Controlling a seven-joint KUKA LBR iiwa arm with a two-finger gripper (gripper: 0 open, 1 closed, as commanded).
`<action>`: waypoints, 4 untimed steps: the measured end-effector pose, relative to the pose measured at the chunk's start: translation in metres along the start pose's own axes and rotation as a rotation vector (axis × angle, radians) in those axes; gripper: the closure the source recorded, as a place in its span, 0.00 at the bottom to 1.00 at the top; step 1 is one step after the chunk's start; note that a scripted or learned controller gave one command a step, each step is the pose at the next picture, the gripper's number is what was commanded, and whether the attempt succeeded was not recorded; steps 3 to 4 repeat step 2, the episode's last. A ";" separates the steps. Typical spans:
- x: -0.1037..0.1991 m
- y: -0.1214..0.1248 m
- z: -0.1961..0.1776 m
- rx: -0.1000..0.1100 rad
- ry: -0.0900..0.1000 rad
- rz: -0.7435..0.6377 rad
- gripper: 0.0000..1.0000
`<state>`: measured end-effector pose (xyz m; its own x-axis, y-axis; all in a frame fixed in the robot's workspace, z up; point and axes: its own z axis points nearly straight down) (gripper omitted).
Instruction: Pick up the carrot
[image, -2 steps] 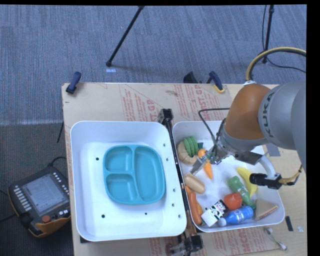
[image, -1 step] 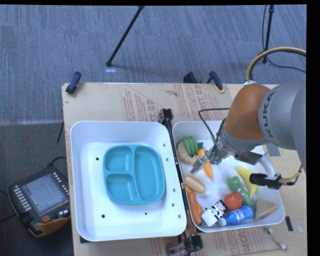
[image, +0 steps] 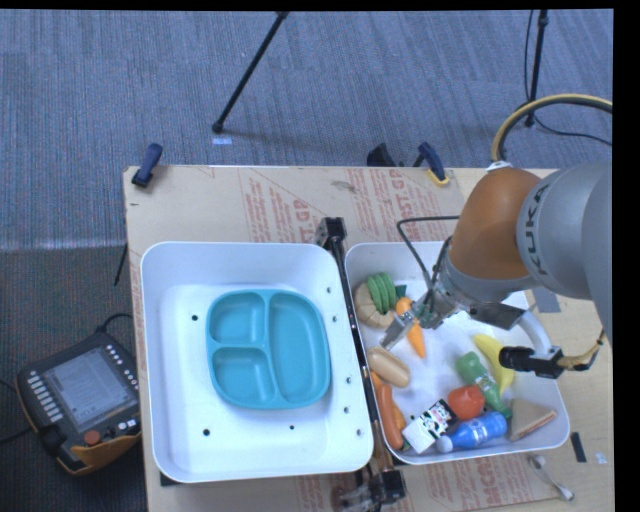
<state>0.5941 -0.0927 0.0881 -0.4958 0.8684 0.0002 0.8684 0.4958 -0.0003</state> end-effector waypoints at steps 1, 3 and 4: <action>0.000 0.000 0.000 0.000 0.000 0.000 0.00; 0.000 0.000 0.000 0.000 0.000 0.000 0.00; 0.000 0.000 0.000 0.000 0.000 0.000 0.00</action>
